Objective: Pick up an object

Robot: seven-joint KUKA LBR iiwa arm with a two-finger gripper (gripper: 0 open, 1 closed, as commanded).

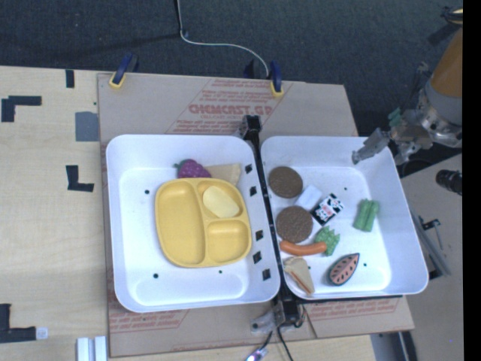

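My gripper (385,147) hovers over the far right corner of the right bin (406,232), open, with nothing between its fingers. Below it in that bin lie two brown round cookies (285,181) (294,222), a white block (309,196), a black-and-white patterned piece (327,208), a green piece (366,215), a carrot (304,247), a watermelon slice (344,268) and a bread slice (299,275). The green piece is the closest to the gripper, well toward the near side of it.
The left bin (128,224) holds a yellow divided plate (188,228) with a pale yellow item (220,200) in one compartment. Purple grapes (194,168) and a cheese wedge (228,174) lie behind the plate. A black divider (259,201) joins the bins.
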